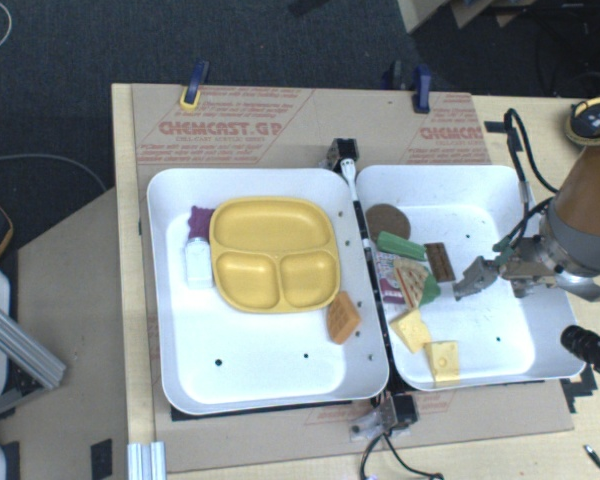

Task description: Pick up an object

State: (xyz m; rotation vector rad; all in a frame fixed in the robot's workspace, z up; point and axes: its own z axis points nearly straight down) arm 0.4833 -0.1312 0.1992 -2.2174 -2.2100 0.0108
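In the right bin (480, 193) lie a brown round disc (387, 218), a green piece (400, 245), a dark brown bar (438, 260), a striped packet (403, 281) and two yellow cheese wedges (413, 329) (442, 358). My gripper (475, 276) hangs over the right bin's middle, just right of the brown bar, with nothing seen between its fingers. In the left bin (170, 298) rest a yellow divided tray (274, 251), a white bottle with a purple cap (197, 253) and an orange-brown block (343, 318).
The arm (580, 228) enters from the right over the right bin's far side. Blue and yellow clamps (192, 88) (420, 86) hold the cardboard at the back. A divider with a black fitting (345, 153) separates the bins.
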